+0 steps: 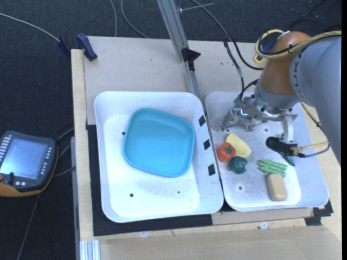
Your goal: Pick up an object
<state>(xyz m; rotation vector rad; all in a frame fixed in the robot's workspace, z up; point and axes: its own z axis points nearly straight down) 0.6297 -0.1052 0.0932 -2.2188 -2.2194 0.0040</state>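
My gripper [237, 125] hangs over the back of the right bin [309, 191], open, its two metal fingers spread with nothing between them. Just in front of it lies a yellow piece [239, 144]. Touching that piece are a red-orange toy vegetable [225, 152] and a dark green lump [237, 165]. Further right, a light green pod [271, 167] lies above a tan block [276, 187]. The grey arm with its orange band [284, 64] comes in from the upper right.
The left bin [108, 145] holds a large light-blue square plate [159, 142]. A slanted metal rail [176, 31] runs down to the gap between the bins. A black connector with cable [281, 144] sticks out beside the wrist. A handheld pendant [24, 161] lies off the bench, left.
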